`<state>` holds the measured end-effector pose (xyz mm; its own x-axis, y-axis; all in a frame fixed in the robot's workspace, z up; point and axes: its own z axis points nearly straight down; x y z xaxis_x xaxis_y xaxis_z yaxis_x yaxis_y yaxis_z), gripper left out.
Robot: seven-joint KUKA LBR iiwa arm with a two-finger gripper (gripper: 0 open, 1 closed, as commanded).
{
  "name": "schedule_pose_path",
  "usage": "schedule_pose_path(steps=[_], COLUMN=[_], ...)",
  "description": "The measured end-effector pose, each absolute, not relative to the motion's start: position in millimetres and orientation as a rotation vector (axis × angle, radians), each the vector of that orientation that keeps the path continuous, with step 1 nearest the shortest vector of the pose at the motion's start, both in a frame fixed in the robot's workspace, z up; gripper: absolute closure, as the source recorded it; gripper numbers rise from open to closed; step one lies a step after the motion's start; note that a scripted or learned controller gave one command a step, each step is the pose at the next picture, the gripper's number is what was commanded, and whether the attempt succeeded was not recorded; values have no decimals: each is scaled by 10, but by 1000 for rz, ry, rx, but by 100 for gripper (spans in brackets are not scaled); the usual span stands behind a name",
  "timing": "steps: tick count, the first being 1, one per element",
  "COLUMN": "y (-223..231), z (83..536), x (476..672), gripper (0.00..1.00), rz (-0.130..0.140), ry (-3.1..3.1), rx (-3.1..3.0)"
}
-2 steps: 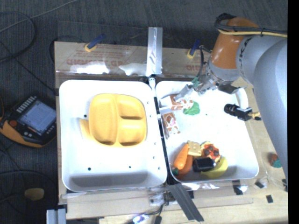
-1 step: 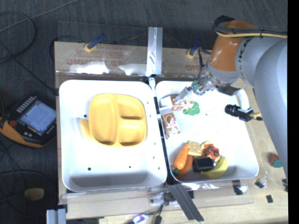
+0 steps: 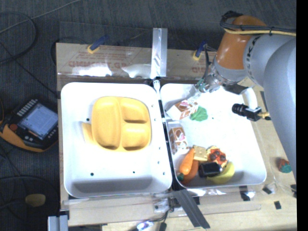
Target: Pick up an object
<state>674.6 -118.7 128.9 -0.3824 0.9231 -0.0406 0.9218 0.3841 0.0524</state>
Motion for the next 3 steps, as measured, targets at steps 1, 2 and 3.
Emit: schedule_pose_path(steps=[1,2,3], y=[-1592,-893,-1256], z=[2394,2014,2485], x=[6674,6691,6693], gripper=[100,100,100], rz=[-6,-2,-4], ry=[2755,2656,2880], rx=[1508,1685,1255])
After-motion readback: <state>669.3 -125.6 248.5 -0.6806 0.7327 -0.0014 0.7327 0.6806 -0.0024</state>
